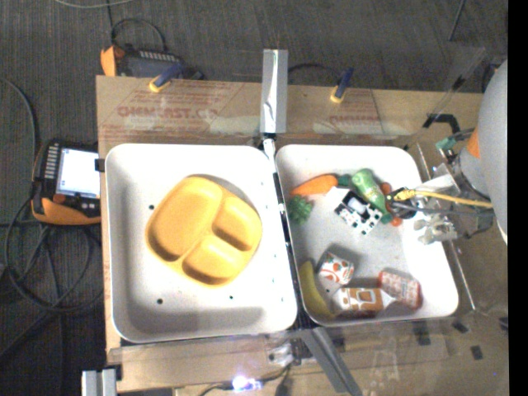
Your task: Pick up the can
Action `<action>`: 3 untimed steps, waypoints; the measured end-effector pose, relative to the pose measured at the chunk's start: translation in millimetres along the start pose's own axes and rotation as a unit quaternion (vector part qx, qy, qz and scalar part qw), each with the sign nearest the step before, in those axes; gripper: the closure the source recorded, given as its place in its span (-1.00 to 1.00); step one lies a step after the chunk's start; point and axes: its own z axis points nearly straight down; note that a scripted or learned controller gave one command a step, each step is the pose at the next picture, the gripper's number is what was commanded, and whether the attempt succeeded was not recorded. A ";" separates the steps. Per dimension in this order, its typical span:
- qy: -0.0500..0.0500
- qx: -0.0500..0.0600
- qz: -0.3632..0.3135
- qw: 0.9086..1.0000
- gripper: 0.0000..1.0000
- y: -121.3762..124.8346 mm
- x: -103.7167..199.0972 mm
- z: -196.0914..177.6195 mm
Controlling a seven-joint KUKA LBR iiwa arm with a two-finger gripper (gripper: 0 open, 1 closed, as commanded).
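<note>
A: Nearest: can (400, 288) lies on its side in right bin (429, 299), beside a carton (356, 301) and banana (311, 285).
B: Gripper (429, 221)?
A: Over the bin's right edge, well apart from the can, likely staging. Nothing seen held; jaw state unreadable, arm cut off.

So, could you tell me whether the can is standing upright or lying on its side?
Lying on its side: the can shows its long red label face-up, resting near the front edge of the right bin.
</note>
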 end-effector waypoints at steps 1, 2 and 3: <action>0.000 0.000 -0.009 1.000 1.00 -31.9 -8.8 -0.2; 0.000 0.000 -0.009 1.000 -1.00 -32.0 -8.8 0.0; -0.001 0.003 -0.045 0.999 -1.00 -70.1 38.7 118.5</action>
